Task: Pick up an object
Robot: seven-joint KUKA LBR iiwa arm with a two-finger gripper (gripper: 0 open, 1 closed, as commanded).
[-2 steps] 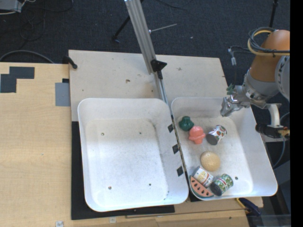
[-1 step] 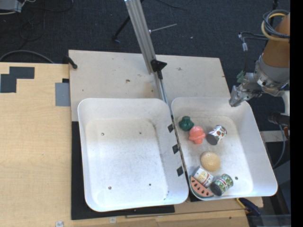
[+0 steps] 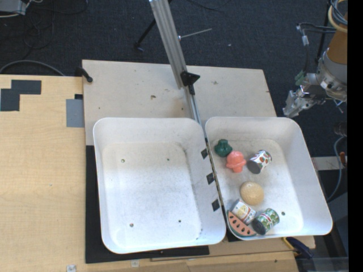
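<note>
The gripper [image 3: 296, 99] hung outside the right bin [image 3: 309, 152], above and beyond its far right corner, over dark floor, with nothing between its fingers. How wide the jaws stood could not be told at that size.

All candidate objects lay in the right bin, none yet lifted. A green toy [image 3: 222, 148] and a pink toy [image 3: 236, 161] sat touching near the divider; a small can [image 3: 260, 161] lay tilted just beside the pink one. A tan ball [image 3: 252, 193] rested alone mid-bin. A second can [image 3: 243, 211], a watermelon slice [image 3: 240, 227] and a dark green can [image 3: 266, 220] crowded the near wall, probably having slid there.

The left bin [image 3: 113, 231] appeared reserved for deposit.

Judgement: the ball, standing apart, offered the least obstructed grasp
</note>
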